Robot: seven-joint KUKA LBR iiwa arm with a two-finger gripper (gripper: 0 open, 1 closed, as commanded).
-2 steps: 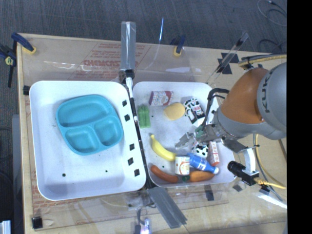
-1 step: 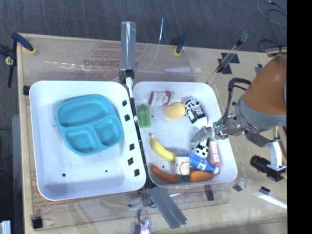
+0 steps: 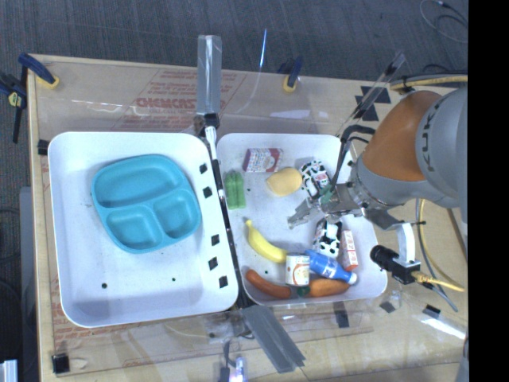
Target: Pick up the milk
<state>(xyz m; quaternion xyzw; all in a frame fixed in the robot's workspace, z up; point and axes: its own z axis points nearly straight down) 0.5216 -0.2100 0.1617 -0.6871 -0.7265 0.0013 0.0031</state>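
Noted the grey arm [image 3: 413, 153] coming in from the right, with its wrist over the right bin [image 3: 254, 209]. Found the gripper [image 3: 306, 213] low over the middle of that bin, showing as a small tangle of metal parts against the white floor. Could not tell whether wide, narrow or holding anything: too small and too blurred, and partly covered by the wrist.

Found the milk [image 3: 316, 177], a cow-patterned carton, near the back of the right bin, just beside a yellow lemon [image 3: 284, 181] and just above the gripper. Could not tell whether touching the gripper or apart from it. Noted a second cow-patterned carton [image 3: 328, 235] just below the gripper, beside a red-and-white box [image 3: 348, 249]. Could not read the print on either carton.

Located along the front wall a sausage [image 3: 266, 285], a small can [image 3: 297, 270], a blue bottle [image 3: 332, 267] and a carrot [image 3: 326, 287], packed close and overlapping. Located a banana [image 3: 265, 243] left of centre, a green block [image 3: 235, 189] at the left wall and a dark red carton [image 3: 261, 160] at the back.

Found a blue divided plate [image 3: 145, 201] in the left bin [image 3: 71, 253].
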